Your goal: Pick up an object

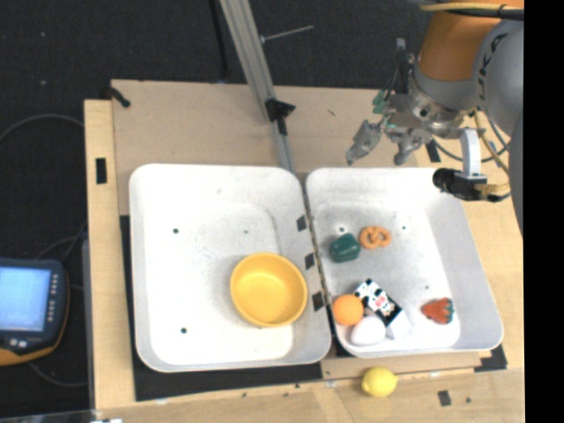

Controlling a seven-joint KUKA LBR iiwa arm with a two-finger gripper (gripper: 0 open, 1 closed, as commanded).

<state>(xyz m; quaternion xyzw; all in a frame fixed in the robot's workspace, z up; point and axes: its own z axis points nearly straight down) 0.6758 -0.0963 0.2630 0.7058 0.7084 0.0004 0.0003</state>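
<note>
Hovering fingers [381,148] spread empty above right bin [458,236], yellow bowl [268,289] left

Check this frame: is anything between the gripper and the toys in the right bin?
Nothing visible. The gripper hangs open above the right bin's far rim; the pretzel and green toy lie uncovered below it.

Right bin [458,263]: back half bare, open from above. Clutter crowds its front-left corner: orange ball [347,309], white egg [367,330], cow toy [378,299] touching. Yellow bowl [268,288] blocks left bin's [176,210] front-right.
</note>
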